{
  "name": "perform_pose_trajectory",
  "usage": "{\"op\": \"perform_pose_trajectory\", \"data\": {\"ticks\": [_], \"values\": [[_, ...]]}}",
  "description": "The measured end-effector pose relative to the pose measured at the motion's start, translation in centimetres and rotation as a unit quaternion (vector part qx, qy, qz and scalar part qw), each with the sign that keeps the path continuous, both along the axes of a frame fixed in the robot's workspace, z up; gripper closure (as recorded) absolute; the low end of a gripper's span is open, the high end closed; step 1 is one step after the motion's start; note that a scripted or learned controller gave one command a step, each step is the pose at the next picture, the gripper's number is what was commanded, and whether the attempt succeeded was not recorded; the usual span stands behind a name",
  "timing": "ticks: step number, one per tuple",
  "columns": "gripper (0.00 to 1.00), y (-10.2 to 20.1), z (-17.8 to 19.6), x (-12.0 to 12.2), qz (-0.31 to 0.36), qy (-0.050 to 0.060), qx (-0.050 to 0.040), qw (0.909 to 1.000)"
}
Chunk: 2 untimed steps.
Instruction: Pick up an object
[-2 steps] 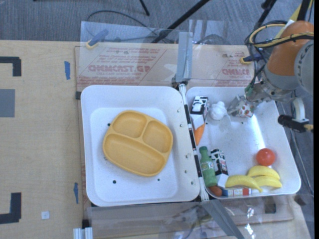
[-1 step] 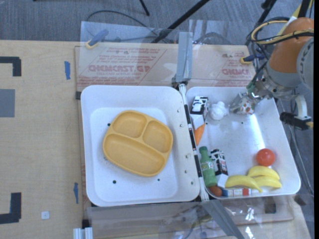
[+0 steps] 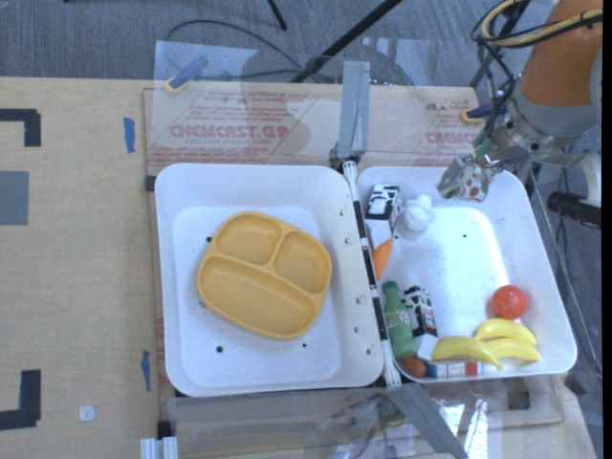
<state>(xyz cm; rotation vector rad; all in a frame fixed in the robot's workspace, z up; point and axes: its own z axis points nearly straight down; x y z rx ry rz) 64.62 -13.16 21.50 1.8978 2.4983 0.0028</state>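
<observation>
My gripper (image 3: 465,178) hangs over the far edge of the right bin (image 3: 459,242), near its back right corner. A small pale thing with coloured specks (image 3: 475,185) shows at its tip, too small to tell whether it is held. In that bin lie a red ball (image 3: 509,301), two yellow bananas (image 3: 490,344), a green bottle (image 3: 395,318), a black-and-white toy (image 3: 419,310), an orange carrot piece (image 3: 382,254), a white lump (image 3: 415,215) and a black-and-white block (image 3: 382,201).
The left bin (image 3: 182,342) holds a yellow divided plate (image 3: 265,273). A grey post (image 3: 353,113) stands behind the seam between the bins. Cables (image 3: 497,27) hang around the arm at the upper right.
</observation>
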Motion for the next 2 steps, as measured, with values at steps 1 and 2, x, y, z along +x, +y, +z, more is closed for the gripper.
{"op": "perform_pose_trajectory", "data": {"ticks": [1, 2], "values": [[1.0, -2.1, -4.1, -3.6, 0.004, 0.002, 0.0005, 1.0], [1.0, 3.7, 3.7, -7.6, -0.004, 0.001, 0.0003, 1.0]]}}
